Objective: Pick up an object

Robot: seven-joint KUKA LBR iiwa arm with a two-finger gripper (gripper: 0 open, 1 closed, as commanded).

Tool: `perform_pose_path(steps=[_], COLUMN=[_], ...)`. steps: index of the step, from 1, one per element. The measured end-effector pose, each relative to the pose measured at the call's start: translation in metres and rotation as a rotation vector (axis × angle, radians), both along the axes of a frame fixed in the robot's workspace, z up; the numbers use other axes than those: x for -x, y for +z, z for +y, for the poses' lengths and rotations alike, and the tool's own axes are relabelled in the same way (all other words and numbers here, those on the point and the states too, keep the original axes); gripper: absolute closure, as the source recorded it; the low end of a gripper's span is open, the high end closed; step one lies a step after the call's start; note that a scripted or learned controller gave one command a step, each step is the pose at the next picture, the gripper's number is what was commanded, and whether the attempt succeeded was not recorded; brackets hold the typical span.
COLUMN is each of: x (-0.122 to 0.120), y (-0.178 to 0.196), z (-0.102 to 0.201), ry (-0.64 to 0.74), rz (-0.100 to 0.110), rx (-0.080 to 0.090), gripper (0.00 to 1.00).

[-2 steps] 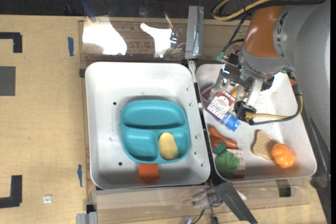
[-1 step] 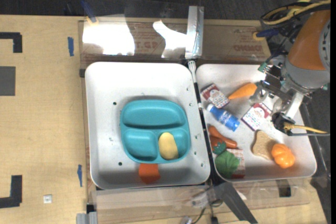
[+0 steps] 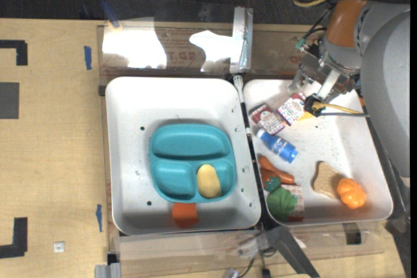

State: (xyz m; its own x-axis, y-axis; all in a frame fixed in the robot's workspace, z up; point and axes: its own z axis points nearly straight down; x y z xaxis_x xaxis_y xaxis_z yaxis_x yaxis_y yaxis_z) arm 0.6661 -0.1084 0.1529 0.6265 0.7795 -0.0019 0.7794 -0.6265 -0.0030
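Observation:
My gripper (image 3: 308, 89) is low over the far part of the right bin (image 3: 371, 140), reaching in from the right. Just below it lies a small pink and white packet (image 3: 291, 110), touching or nearly touching the gripper's tip. A dark red packet (image 3: 264, 118) sits beside that one. Nearer the front are a blue bottle (image 3: 277, 145) on its side, a carrot (image 3: 274, 170), a green vegetable (image 3: 281, 200), a slice of bread (image 3: 324, 180) and an orange fruit (image 3: 352, 193).
The left bin (image 3: 124, 140) holds a teal divided plate (image 3: 189, 153) with a yellow fruit (image 3: 208, 180) in its front right section, and an orange block (image 3: 184, 213) at the front wall. A yellow cable (image 3: 339, 109) runs from the wrist.

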Motion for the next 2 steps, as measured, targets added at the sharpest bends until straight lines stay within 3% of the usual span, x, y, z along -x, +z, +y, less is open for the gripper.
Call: perform_pose_path(steps=[1, 2], x=[0.006, 0.005], y=[0.033, 0.043], z=[0.027, 0.028], ry=[0.258, 0.26], rz=[-0.002, -0.003], rx=[0.0, 0.001], gripper=[1.0, 1.0])
